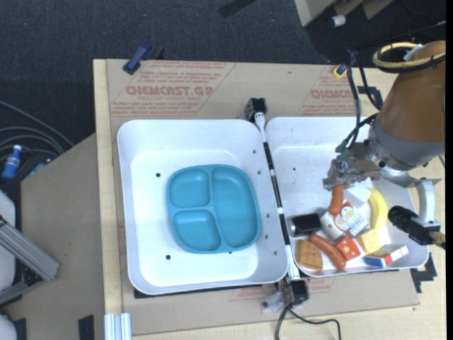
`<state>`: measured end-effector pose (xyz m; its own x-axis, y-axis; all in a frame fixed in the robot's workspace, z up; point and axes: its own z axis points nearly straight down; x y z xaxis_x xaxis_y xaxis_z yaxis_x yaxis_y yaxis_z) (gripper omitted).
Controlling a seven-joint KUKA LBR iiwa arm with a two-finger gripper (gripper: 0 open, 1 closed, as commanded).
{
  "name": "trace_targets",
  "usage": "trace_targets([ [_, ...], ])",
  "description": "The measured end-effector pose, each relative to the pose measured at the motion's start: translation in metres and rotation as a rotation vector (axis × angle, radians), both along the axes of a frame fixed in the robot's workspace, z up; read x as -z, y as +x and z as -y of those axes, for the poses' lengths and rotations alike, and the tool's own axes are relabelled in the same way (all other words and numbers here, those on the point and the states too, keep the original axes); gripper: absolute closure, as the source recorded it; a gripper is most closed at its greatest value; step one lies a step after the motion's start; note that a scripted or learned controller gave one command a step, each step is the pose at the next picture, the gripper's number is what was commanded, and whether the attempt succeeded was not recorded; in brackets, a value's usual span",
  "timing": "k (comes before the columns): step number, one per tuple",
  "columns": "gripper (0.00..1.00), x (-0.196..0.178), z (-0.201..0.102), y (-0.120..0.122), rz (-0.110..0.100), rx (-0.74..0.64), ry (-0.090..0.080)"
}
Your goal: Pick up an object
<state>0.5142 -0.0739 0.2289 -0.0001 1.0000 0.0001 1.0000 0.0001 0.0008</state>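
Right bin (pixel 304 147), near edge: toy foods are lying heaped, a sausage (pixel 328 250) among them. Beyond, gripper (pixel 340 184) is hovering over an orange carrot-like piece (pixel 336 202); finger state cannot tell. Left bin (pixel 141 161) is holding a blue divided plate (pixel 212 208).

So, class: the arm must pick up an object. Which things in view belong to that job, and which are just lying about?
Job:
gripper
right bin
hot dog
banana
cracker

Lying about:
blue plate
left bin
blue clip

Divided plate (pixel 212 208) lies in left bin (pixel 134 190); toy food pile (pixel 347 236) in right bin (pixel 304 137), both on desk (pixel 106 119).
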Motion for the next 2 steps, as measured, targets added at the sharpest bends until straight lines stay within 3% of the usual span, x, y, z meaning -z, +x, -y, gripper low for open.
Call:
trace_targets([
  [1, 1.00, -0.033, -0.057, -0.010, -0.001, -0.001, 0.001],
  [2, 1.00, -0.037, -0.071, -0.035, -0.005, 0.000, 0.001],
])
